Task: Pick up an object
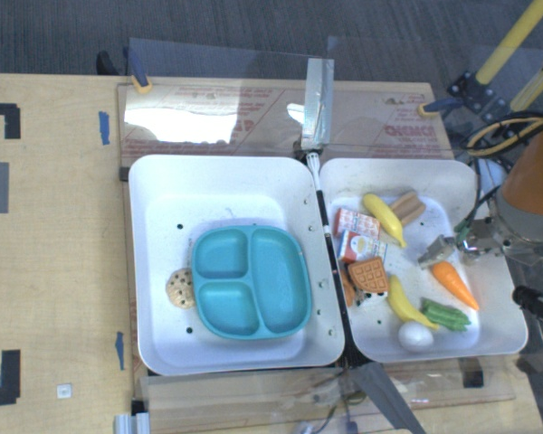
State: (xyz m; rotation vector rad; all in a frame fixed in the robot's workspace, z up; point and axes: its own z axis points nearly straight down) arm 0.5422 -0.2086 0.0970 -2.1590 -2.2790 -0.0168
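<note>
Carrot (454, 283) just below claw (437, 250), claw's open-or-closed state unclear, right bin (502, 333).

Cookie (180, 287) half hidden by tray (250, 281) — arm (529, 188) cropped.

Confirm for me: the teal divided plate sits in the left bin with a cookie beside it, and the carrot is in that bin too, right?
Not quite. The camera view shows the carrot in the right bin, near the end effector. The teal divided plate and cookie are in the left bin.
</note>
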